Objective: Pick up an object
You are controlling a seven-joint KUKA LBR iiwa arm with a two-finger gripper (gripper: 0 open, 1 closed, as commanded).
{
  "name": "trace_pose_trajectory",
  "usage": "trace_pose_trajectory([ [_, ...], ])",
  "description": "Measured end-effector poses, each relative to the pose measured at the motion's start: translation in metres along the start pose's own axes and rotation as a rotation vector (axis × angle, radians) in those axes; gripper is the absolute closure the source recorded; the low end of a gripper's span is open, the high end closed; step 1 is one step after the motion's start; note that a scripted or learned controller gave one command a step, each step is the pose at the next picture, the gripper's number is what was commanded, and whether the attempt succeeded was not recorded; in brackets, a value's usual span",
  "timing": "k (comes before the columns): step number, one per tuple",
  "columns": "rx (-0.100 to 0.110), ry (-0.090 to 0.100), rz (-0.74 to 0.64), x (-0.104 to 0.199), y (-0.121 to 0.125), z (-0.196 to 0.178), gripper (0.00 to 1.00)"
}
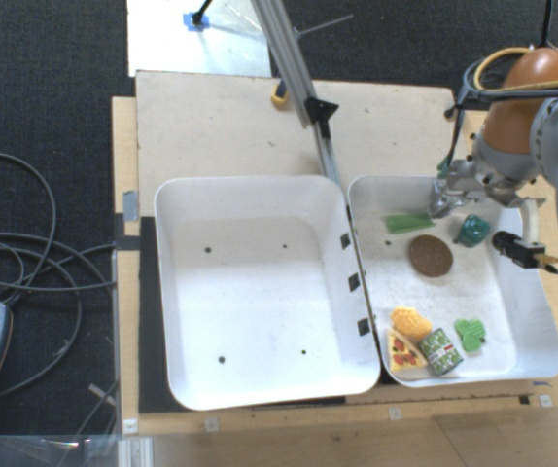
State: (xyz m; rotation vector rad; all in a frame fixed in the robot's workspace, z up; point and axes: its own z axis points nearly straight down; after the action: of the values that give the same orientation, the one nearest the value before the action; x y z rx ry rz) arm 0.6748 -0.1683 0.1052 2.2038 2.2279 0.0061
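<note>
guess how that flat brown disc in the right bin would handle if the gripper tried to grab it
The brown disc lies flat on the right bin floor, so fingers would probably struggle to get under it. It looks thin and likely light. Pushed, it should slide rather than roll.

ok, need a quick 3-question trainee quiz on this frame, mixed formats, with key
1. True or false: the gripper is above the left bin.
2. Multiple choice: which thing lies nearest the gripper?
A. the green flat piece
B. the small can
C. the green leafy toy
3. Fill in: the brown round disc lies in the ____ bin.

Key
1. False. It hangs over the far end of the right bin.
2. A. The can and the leafy toy lie at the near end, beside the yellow toy and the pizza-slice toy.
3. Right. It sits mid-bin, with the teal thing just beyond it.
</note>
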Motion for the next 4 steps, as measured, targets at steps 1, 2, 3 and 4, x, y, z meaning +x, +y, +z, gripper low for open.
trace_pose_trajectory([
  [1, 0.0, 0.0, 0.004, -0.005, 0.009, -0.049, 1.0],
  [2, -0.001, 0.001, 0.003, 0.003, 0.017, -0.107, 1.0],
  [3, 0.002, 0.001, 0.004, 0.003, 0.019, -0.13, 1.0],
  [4, 0.006, 0.004, 0.001, 0.053, 0.015, -0.121, 1.0],
])
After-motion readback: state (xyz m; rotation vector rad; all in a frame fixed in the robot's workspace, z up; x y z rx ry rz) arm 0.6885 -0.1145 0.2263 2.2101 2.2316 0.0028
